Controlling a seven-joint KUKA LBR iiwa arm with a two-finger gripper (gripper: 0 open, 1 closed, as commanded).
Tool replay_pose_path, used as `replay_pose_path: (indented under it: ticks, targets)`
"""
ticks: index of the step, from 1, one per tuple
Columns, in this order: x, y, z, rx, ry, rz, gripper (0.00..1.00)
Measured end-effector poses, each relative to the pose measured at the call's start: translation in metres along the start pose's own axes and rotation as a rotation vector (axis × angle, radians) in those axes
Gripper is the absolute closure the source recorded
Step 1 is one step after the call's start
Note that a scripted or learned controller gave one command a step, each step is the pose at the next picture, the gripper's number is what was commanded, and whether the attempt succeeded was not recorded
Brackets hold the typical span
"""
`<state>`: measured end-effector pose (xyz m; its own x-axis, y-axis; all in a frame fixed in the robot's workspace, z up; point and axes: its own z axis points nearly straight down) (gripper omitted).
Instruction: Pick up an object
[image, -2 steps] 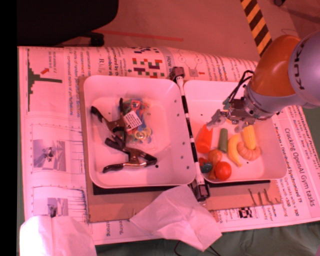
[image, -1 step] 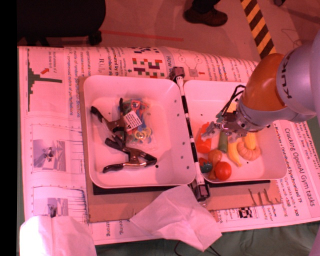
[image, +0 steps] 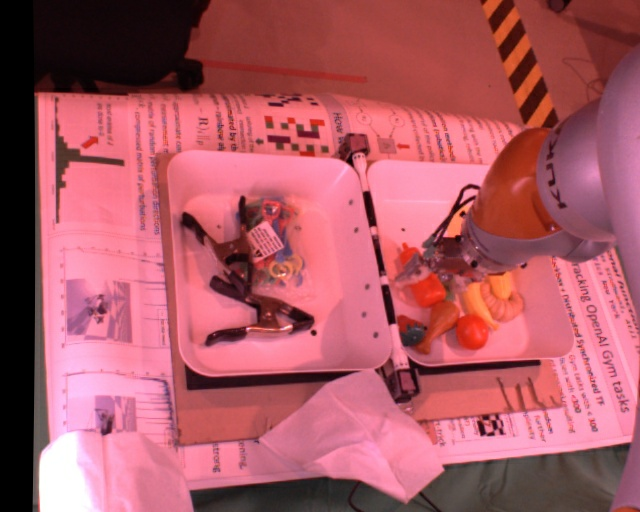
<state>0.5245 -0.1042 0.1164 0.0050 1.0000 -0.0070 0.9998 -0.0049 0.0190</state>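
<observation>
— Reaching in from the right, the grey arm (image: 590, 160) with its orange band hangs over the right bin (image: 420, 190). Can you see the claw (image: 432, 268)?

— Partly. It sits low over the toy food at the near side of that bin, just above a red-orange piece (image: 428, 290). Whether it is open or closed I cannot tell; cables and the wrist crowd it.

— What else lies in that bin?

— A red tomato-like ball (image: 472, 332), an orange drumstick shape (image: 440, 322), a yellow banana-like piece (image: 478, 300), and a tan ringed thing (image: 505, 303) touching it. All bunched together near the front wall. Nothing is visibly gripped.

— And the left bin (image: 200, 170)?

— A dark hand tool (image: 250, 318) with metal jaws lies near the front, and a clear bag of coloured rings (image: 275, 245) with a white label sits in the middle, touching more dark handles.

— Around the bins?

— Both rest on brown cardboard (image: 190, 425) over a printed poster (image: 100, 250) that covers the bench. A crumpled white tissue (image: 355, 430) lies at the front, overlapping the cardboard edge.
</observation>
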Motion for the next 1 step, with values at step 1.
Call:
replay_pose_path:
  ticks: [1]
  targets:
    - [-0.0016, 0.0043, 0.0065, -0.009, -0.003, -0.001, 0.00]
